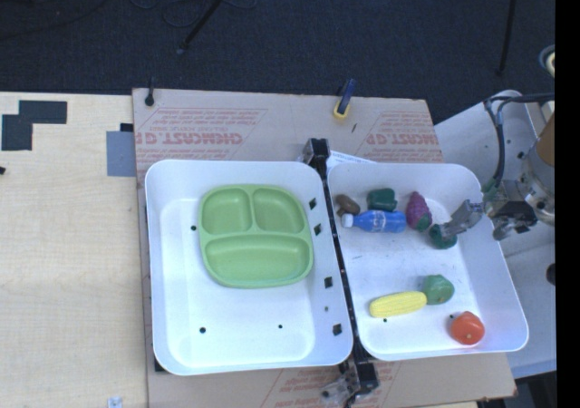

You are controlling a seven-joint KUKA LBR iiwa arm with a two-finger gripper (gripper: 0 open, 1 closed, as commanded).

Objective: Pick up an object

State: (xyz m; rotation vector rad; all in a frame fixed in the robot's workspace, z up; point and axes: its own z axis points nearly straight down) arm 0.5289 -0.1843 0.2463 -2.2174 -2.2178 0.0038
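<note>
The right bin (494,257) holds several small objects: a brown piece (347,205), a teal block (381,199), a blue bottle (379,221), a purple piece (417,210), a yellow corn cob (397,305), a green lump (439,288) and a red-orange ball (466,328). A dark green piece (441,237) lies near the bin's right side. My gripper (478,225) reaches in over the bin's right rim and is open, with nothing between its fingers. Its left fingertip (459,219) is just above and beside the dark green piece.
The left bin (172,306) carries a light green divided plate (256,236). A black divider (331,252) with clips runs between the two bins. Cardboard lies under both bins, and a blue-yellow clamp (343,100) sits at its far edge.
</note>
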